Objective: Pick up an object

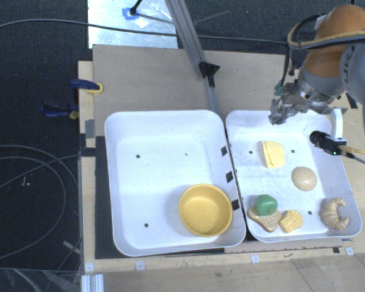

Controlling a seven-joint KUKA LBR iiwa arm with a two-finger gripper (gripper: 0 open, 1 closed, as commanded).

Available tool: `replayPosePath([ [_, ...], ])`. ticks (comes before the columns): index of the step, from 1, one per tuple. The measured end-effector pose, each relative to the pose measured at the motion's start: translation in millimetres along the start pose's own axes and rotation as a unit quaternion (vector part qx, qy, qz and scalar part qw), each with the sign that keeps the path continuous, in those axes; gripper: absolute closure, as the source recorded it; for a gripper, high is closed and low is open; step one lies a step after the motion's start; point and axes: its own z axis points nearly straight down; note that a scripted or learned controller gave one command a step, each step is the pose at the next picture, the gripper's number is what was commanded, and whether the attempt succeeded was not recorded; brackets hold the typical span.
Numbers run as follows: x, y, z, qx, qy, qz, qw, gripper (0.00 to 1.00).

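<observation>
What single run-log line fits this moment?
gripper: above right bin far edge, carrying nothing | nearest: yellow wedge | left bin: yellow bowl | pick: not yet done

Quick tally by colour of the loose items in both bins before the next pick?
Yellow: 3 - bowl, wedge, small ridged piece
Tan/beige: 3 - round piece, croissant, flat piece
Green: 1 - lump
Total: 7

No text, label, brand, number or sign can be read anywhere.
</observation>
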Motion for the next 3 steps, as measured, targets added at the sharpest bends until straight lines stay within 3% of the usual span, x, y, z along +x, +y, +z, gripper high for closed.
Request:
replayPosePath([
  [1,-9,2,-50,0.001,0.0,0.001,1.0,1.0],
  [2,-9,3,-68,0.002,0.0,0.0,1.0,1.0],
  [3,37,-24,-55,0.005,0.001,-0.001,1.0,1.0],
])
